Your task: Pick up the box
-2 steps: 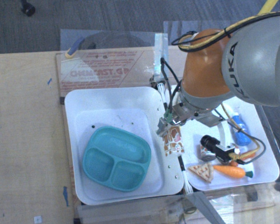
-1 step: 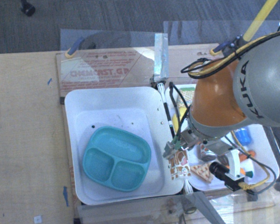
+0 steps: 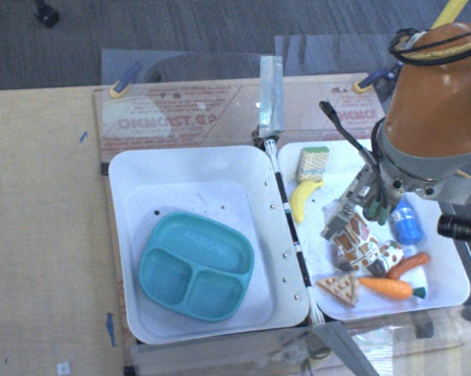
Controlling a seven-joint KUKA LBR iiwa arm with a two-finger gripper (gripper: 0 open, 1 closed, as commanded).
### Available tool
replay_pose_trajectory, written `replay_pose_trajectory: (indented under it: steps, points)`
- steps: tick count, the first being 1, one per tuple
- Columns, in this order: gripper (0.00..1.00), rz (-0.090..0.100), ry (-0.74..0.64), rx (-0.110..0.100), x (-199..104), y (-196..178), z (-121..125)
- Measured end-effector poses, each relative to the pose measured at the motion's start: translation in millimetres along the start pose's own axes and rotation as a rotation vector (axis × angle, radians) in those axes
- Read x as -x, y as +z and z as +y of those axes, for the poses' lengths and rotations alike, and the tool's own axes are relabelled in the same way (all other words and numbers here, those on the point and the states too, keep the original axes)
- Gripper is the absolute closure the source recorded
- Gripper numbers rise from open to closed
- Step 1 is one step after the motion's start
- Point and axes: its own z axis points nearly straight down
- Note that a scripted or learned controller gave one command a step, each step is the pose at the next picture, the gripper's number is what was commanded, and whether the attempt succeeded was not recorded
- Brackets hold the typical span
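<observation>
A small yellow box (image 3: pixel 313 163) with a green top lies at the back of the right bin (image 3: pixel 456 292), apart from the gripper. My gripper (image 3: pixel 344 218) hangs low in the middle of that bin, in front of and to the right of the box. Its tip is right over the back end of a brown-and-white patterned pack (image 3: pixel 362 248). I see nothing lifted off the bin floor. The orange-banded wrist (image 3: pixel 434 97) hides the bin's back right part.
A banana (image 3: pixel 301 199) lies just left of the gripper, near the divider. A blue bottle (image 3: pixel 406 223), a carrot (image 3: pixel 387 287), a red item (image 3: pixel 410 264) and a pizza slice (image 3: pixel 340 288) crowd the right bin's front. The left bin (image 3: pixel 138 182) holds a teal divided plate (image 3: pixel 195 265).
</observation>
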Motion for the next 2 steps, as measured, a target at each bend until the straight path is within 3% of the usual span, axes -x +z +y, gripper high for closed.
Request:
replay_pose_trajectory:
  steps: [1,2]
  points:
    - [1.0,0.002,-0.021,-0.001,58,102,-16]
    - [1.0,0.0,-0.103,0.001,86,122,58]
